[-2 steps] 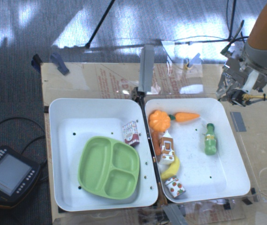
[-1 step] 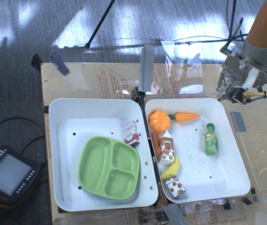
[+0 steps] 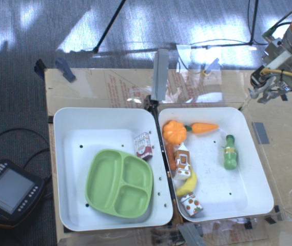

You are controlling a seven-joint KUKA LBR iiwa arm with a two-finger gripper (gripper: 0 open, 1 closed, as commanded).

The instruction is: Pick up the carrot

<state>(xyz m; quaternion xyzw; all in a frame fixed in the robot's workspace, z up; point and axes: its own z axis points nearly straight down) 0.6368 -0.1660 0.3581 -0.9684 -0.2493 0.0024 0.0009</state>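
Near the right bin's far wall: orange plastic carrot point(image 3: 203, 128) with green stem lying flat, just beside an orange toy pumpkin point(image 3: 174, 131) | green plastic bottle point(image 3: 230, 151) nearby | gripper point(image 3: 270, 89) raised outside the right white bin point(image 3: 253, 137), past its far right corner; finger state cannot be told | left white bin point(image 3: 69, 132): green 3-compartment tray point(image 3: 119, 183)

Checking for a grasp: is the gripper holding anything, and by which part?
Nothing. The gripper hangs beyond the right bin's far corner, while the carrot lies inside the bin.
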